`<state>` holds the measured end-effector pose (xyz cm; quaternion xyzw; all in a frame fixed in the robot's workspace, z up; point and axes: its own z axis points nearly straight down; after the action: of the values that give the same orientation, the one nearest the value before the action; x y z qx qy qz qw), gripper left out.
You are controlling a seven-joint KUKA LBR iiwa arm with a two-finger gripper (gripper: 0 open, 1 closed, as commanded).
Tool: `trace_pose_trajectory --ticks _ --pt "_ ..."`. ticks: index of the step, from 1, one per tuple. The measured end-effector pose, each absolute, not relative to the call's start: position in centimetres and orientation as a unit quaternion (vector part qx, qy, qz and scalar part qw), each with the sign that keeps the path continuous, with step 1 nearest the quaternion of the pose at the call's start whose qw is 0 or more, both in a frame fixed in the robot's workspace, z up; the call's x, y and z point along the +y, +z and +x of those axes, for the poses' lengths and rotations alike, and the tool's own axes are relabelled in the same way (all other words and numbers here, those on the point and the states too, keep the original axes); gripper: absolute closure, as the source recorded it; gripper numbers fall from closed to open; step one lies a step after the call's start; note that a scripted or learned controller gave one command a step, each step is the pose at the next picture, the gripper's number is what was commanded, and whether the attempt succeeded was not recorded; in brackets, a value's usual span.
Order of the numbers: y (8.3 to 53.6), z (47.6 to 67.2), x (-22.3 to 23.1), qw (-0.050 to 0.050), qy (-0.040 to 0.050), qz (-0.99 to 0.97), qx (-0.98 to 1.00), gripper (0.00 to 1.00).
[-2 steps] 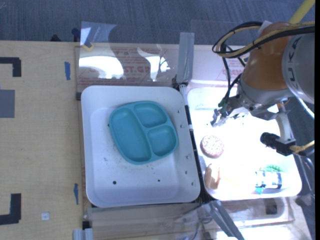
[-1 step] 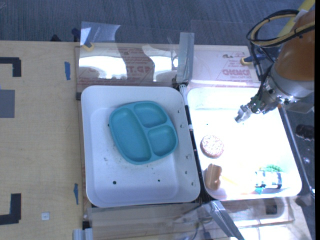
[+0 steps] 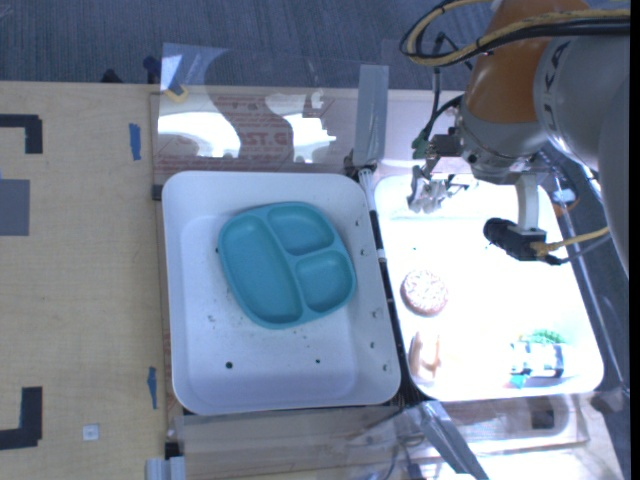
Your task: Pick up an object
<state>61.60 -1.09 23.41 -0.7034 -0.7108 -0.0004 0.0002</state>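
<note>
The right bin (image 3: pixel 590 363) serves as the landmark here: a shallow white tray, very brightly lit, so that much of its floor is washed out. The grey arm (image 3: pixel 585 88) with its orange band (image 3: pixel 520 43) hangs over the bin's far end, and the hand (image 3: pixel 427 196) sits low at the bin's far left corner, just inside the wall that it shares with the left bin (image 3: pixel 190 368). Whether the hand is apart or together cannot be told, since the glare swallows its tip, and nothing can be made out in it. Near the middle of the right bin, toward its left side, lies a small round speckled object (image 3: pixel 425 292), well apart from the hand. Nearer the bin's front left corner lies a pale peach-coloured object (image 3: pixel 427 356), blurred by the light. At the front right of the bin sits a small green and blue object (image 3: pixel 537 358). A dark part (image 3: pixel 515 238) of the arm's rig hangs over the bin's right half. In the left bin, beside the right one, rests a teal divided plate (image 3: pixel 287 263) with three compartments, all on the tabletop (image 3: pixel 70 288).
</note>
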Motion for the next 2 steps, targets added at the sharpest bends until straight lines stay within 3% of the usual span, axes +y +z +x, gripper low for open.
trace_pose_trajectory --ticks 1,2 --pt "25.1 58.1 -4.0 0.0 0.0001 -0.603 -0.797 1.0" --pt "22.1 58.5 -2.0 0.002 0.0019 -0.781 -0.625 1.0"
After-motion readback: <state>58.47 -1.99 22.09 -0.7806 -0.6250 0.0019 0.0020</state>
